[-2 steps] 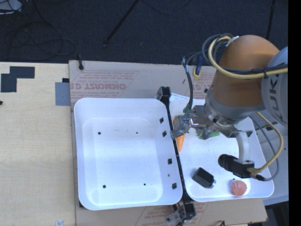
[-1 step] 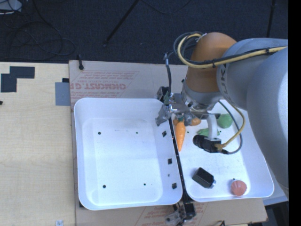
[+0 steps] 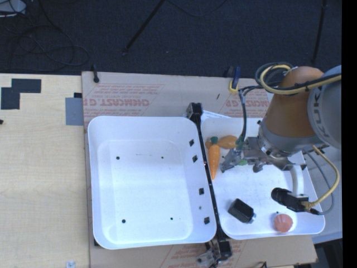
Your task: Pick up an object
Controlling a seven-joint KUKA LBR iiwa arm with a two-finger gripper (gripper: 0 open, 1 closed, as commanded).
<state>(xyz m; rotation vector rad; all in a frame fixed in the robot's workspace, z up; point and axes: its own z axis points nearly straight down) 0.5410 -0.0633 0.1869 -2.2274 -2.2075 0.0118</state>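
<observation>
In the right bin (image 3: 312, 228), an orange carrot with a green top (image 3: 213, 158) lies along the left wall. An orange-yellow rounded object (image 3: 227, 142) rests just behind it. A black block (image 3: 241, 210) sits near the front, and a pink ball (image 3: 283, 222) lies at the front right. My gripper (image 3: 231, 162) hangs low over the bin's middle, right beside the carrot and in front of the orange-yellow object. The wrist hides part of the bin floor behind it.
The left bin (image 3: 100, 149) stands next to the right one, with a black divider rail (image 3: 203, 166) between them. The arm's orange band (image 3: 293, 110) and cables (image 3: 304, 183) cover the right bin's far right. A black cylindrical part (image 3: 285, 197) hangs near the pink ball.
</observation>
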